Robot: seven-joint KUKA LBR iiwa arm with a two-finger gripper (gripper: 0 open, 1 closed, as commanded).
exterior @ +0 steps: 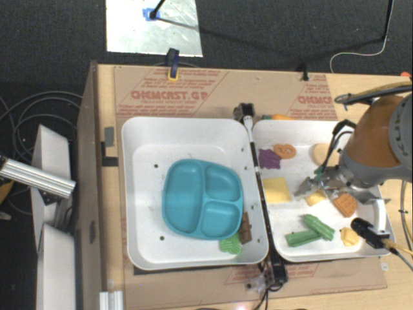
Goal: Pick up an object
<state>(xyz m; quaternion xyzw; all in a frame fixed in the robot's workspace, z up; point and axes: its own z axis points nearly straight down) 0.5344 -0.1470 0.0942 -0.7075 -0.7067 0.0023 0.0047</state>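
The gripper (314,187) hung low over the right bin (303,129), its fingers spread, with nothing visibly between them. Just beside it to the right lay a pale yellow piece (315,199) and a brown waffle-like piece (344,204); a yellow cheese-like square (275,189) lay to its left. Nearer the camera sat green toy vegetables (312,230) and a small yellow piece (349,236). Farther back were a purple item (269,159), an orange pretzel shape (283,151) and a cream round piece (320,152). The left bin (148,134) held a blue divided plate (202,198), with a green piece (230,245) and a brown piece (246,228) at the plate's near right edge.
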